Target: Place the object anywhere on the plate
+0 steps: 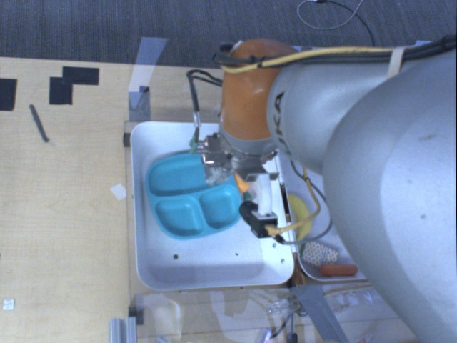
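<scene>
Grey arm (371, 141) looms from right; hand (246, 184) over blue plate (191, 195) edge, grip state indiscernible.

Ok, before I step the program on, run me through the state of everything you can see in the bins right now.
blue plate: flat in the left bin, nothing seen in its three compartments.
gripper: over the plate's right edge; fingers hidden.
orange piece: peeks out beside the gripper; held or not, cannot tell.
yellow object: lying in the right bin, partly hidden.
red object: lying in the right bin.

A robot lab: taped wooden bench (64, 213) (cables (343, 9) trailing over carpet).
</scene>
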Available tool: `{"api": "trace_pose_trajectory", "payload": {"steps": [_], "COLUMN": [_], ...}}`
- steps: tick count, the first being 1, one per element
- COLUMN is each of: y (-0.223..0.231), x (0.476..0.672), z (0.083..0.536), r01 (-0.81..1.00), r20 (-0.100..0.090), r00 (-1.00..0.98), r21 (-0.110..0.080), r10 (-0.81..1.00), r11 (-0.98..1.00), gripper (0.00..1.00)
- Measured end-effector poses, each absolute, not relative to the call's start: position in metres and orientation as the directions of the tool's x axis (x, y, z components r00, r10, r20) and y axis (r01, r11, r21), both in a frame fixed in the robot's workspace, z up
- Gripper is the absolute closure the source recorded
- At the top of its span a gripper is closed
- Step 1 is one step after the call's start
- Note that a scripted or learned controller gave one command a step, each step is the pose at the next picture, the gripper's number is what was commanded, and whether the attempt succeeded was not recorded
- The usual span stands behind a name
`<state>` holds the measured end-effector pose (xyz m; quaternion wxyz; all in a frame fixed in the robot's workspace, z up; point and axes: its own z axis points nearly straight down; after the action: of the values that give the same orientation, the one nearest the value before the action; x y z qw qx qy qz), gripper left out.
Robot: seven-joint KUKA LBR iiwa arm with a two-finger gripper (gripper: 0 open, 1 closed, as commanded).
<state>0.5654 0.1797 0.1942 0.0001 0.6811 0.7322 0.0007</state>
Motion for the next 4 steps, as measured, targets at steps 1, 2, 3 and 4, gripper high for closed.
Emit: {"api": "trace_pose_trajectory", "payload": {"steps": [1, 2, 3, 4], "y": [0.22, 0.212, 0.211, 0.236], "x": [0.594, 0.602, 0.611, 0.614], "z": [0.104, 0.095, 0.113, 0.139], "r01": [0.998, 0.956, 0.847, 0.768], "r20": [0.001, 0.014, 0.002, 0.001], "r00": [0.056, 0.293, 0.532, 0.64], "r21": [0.002, 0.012, 0.001, 0.0], "r10": [0.998, 0.956, 0.847, 0.768], "r11": [-0.056, -0.293, -0.532, -0.64], "gripper": [1.0, 1.0, 1.0, 1.0]}}
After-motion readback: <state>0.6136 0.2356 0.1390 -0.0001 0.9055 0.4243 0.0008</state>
